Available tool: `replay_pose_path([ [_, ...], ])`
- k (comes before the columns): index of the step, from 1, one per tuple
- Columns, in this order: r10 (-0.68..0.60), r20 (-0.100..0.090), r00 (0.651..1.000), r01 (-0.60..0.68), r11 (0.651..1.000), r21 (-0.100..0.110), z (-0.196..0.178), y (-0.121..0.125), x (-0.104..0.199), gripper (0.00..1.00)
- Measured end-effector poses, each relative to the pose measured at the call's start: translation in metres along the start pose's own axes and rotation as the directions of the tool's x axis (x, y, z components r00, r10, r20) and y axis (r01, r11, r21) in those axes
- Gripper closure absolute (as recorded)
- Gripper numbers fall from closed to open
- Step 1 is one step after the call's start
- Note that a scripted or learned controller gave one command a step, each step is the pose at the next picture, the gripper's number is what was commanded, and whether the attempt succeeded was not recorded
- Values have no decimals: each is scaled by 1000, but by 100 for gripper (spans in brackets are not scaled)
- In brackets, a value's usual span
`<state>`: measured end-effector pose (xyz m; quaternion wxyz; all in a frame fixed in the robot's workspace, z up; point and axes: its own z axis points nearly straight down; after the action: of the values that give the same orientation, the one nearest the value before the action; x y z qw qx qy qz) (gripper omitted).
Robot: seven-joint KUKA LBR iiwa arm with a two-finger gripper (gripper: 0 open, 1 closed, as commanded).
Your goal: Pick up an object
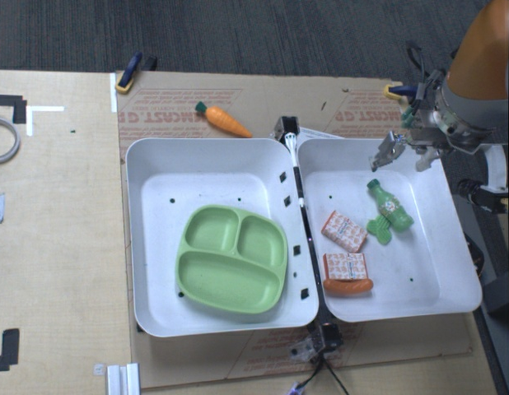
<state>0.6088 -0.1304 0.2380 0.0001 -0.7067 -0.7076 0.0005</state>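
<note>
Arm: the grey arm with the orange band comes in from the right side and stays above the upper right corner of the right bin (452, 220).
Gripper: the gripper (404, 156) hangs over the upper edge of the right bin; its two fingers are spread apart and nothing is between them.
Green bottle: a small green bottle (388, 204) lies in the right bin, tilted, just below the gripper but not touching it; a green piece (380, 231) lies against its lower end.
Boxes: two small boxes with a red and white pattern lie in the right bin, one (344, 230) left of the bottle, the other (345, 266) under it.
Sausage: an orange-red sausage (348, 286) touches the lower box.
Left bin: the left bin (156, 171) holds a green plate (233, 258) with three compartments.
Carrot: a toy carrot (224, 120) lies on the cardboard (172, 109) behind the left bin, outside both bins.
Clamp: a blue and yellow clamp (129, 72) sits at the upper left corner of the cardboard.
</note>
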Motion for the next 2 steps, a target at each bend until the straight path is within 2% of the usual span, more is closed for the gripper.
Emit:
replay_pose_path([
  [1,-303,0,953,303,953,-1,146,-1,-10,0],
  [2,-267,0,964,267,964,-1,81,-34,32,0],
])
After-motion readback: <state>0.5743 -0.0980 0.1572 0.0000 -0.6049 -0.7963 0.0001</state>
